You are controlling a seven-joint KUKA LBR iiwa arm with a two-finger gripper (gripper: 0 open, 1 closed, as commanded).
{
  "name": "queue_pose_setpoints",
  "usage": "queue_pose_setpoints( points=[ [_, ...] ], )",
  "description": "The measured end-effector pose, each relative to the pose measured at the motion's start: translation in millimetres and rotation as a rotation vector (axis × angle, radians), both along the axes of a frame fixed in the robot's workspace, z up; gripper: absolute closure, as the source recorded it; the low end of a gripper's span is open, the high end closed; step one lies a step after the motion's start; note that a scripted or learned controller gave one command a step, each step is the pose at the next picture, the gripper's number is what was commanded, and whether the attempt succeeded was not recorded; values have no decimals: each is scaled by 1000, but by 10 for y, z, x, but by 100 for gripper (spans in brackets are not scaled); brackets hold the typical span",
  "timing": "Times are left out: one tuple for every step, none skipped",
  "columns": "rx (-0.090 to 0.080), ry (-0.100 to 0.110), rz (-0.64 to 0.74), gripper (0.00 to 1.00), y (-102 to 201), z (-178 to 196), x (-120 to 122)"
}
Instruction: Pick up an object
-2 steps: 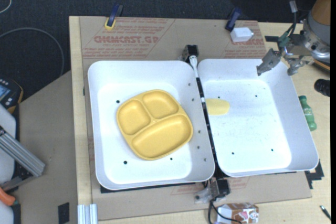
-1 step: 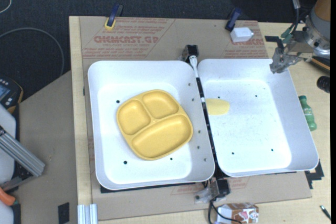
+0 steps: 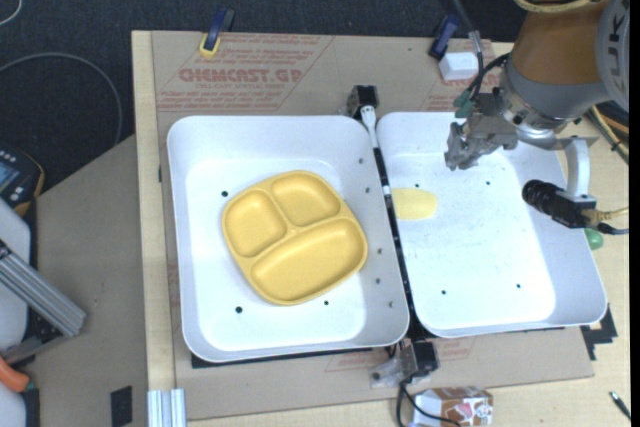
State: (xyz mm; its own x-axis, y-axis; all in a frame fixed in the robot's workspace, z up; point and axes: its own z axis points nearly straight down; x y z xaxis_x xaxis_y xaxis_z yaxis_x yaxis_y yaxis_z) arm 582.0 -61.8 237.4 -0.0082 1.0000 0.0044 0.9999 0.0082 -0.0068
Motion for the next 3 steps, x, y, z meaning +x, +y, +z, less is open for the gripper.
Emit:
queue_pose_setpoints(
  points=[
    [-3, -7, -3, 100, 479, 248, -140],
    [-2, 0, -3, 100, 1018, 338, -902],
    [-2, -20, -4, 100, 1069, 1450, -1022]
  ],
)
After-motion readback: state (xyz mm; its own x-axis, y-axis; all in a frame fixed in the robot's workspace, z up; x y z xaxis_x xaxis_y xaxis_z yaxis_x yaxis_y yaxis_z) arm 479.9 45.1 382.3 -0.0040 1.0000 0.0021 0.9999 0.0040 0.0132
